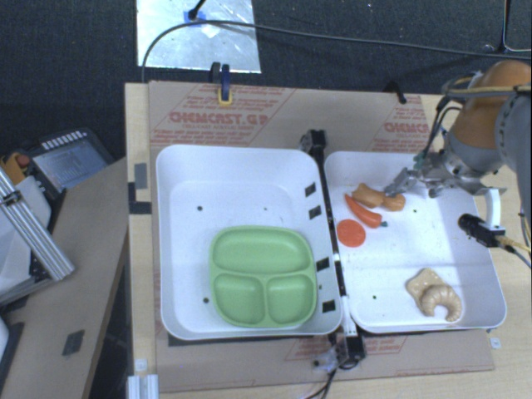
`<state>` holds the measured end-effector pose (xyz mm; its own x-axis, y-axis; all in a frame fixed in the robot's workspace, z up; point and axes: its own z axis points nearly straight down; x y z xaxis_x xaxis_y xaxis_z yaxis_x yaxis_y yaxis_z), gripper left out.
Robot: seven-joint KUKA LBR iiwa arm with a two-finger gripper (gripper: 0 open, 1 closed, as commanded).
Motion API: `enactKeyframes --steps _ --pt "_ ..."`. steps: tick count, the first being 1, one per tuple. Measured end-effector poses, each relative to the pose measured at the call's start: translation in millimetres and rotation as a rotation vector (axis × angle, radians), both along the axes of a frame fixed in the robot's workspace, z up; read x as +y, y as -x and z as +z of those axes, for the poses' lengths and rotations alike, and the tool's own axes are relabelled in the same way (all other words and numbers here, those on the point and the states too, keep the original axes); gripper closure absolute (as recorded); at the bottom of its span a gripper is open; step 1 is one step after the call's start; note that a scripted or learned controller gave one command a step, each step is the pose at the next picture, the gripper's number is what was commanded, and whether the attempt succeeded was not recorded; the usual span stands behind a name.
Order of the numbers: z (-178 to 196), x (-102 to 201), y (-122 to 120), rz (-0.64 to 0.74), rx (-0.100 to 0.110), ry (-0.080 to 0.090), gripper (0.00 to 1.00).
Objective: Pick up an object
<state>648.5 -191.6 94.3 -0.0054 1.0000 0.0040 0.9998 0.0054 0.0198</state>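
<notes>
Tool [409, 183] first: it hangs at about two o'clock in the view, low over the far part of the right bin [478, 260], at the end of the grey arm [490, 131] with its orange band. Its metal tips point toward nine o'clock and sit just beside the tan, bread-like piece [371, 195]; whether they are apart or together cannot be told, and nothing is seen gripped between them.

Going from the near edge outward: at five o'clock, close to the near rim of the right bin, lies a pale croissant-shaped object [435, 292], well apart from the other pieces. At seven o'clock a green divided plate [263, 274] with three compartments rests in the near part of the left bin [183, 223]. Farther in, at the left side of the right bin, a flat red-orange disc [351, 233] lies near the shared wall, and an orange carrot-like piece [363, 211] sits just beyond it, slanted. The tan piece lies just past that, touching or almost touching it.

Both bins stand on a brown sheet [249, 110] printed with red lettering on the worktop [108, 248]. At twelve o'clock a yellow-handled clamp [224, 84] grips the sheet's far edge.
</notes>
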Motion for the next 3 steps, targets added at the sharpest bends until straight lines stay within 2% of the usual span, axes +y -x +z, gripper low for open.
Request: enactKeyframes --steps 1,2,3 --pt "15.0 -0.1 -3.2 0.004 -0.012 0.005 1.00" --pt "59.9 3.1 -3.9 0.000 0.014 0.006 1.00" --pt "121.5 4.6 -13.3 0.001 0.012 0.006 1.00"
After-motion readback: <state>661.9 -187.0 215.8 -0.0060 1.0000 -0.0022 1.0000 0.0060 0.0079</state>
